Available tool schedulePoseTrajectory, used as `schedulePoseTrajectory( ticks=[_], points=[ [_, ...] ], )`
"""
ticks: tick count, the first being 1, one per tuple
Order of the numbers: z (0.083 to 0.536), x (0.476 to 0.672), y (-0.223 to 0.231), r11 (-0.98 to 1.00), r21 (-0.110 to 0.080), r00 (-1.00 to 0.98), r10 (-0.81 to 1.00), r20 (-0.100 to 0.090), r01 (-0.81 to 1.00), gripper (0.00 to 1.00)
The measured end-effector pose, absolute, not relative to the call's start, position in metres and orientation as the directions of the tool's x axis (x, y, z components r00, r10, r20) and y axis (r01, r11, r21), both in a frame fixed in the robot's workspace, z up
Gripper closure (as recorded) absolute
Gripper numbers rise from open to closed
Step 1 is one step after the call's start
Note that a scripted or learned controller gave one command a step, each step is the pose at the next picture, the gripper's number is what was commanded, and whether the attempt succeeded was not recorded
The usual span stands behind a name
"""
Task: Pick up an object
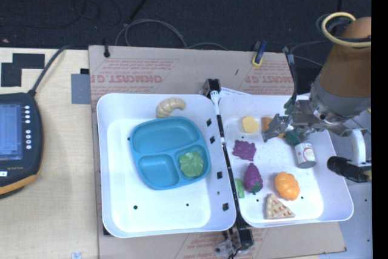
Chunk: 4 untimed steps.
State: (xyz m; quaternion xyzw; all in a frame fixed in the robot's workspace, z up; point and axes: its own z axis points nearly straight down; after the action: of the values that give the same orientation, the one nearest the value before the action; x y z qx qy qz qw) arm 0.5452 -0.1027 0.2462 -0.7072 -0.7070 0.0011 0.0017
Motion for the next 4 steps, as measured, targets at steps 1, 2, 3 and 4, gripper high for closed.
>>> schedulePoseTrajectory(
  ticks=[1, 2, 3, 4],
  points=[
    [0.182, 0.603, -0.16, -0.002, -0.005, 0.002, 1.0, -0.002, 1.0, 0.0],
    [0.083, 0.587, -0.205, -0.001, -0.005, 0.001, 1.0, 0.0, 1.0, 0.0],
    [0.088, 0.64, -0.135, 0.007, 0.002, -0.007, 1.0, 0.002, 1.0, 0.0],
    [0.087, 0.644, -0.091, 0.004, -0.003, -0.004, 1.0, 0.002, 1.0, 0.0]
  ],
)
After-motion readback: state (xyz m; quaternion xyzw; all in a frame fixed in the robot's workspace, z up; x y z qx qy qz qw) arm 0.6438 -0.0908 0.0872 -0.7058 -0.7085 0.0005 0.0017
